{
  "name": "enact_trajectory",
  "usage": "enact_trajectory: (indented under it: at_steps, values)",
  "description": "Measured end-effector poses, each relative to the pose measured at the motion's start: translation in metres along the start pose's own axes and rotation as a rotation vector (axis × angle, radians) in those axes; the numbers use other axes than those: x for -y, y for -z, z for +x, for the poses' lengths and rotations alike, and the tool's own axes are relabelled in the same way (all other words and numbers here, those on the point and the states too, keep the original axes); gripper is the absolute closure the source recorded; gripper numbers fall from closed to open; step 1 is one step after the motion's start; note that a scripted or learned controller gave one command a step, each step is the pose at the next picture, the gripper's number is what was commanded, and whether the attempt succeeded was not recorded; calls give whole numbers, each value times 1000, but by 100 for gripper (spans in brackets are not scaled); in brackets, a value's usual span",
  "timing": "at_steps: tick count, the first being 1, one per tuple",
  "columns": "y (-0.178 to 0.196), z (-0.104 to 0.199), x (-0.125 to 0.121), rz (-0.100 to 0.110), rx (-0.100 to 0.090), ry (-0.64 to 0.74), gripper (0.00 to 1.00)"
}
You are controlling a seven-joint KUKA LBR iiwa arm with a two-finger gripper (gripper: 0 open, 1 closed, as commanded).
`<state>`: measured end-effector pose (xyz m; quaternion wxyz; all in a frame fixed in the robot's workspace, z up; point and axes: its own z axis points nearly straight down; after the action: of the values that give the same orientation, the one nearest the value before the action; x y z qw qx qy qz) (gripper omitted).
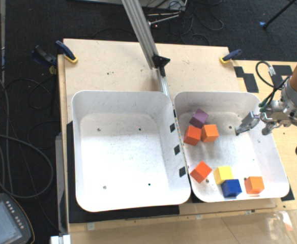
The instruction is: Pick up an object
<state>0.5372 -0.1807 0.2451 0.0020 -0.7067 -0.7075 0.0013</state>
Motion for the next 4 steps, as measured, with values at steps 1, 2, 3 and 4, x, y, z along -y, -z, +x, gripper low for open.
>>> enact_trajectory:
  at_steps: [1, 2, 3, 4]
  values:
    - [2, 0, -1, -4, 1, -1, 0]
    - [-41, 2, 0, 0, 0, -2, 0]
    - [-98, 0, 10, 2, -1, -3, 0]
    - [-151, 0, 10, -2, 1, -2, 0]
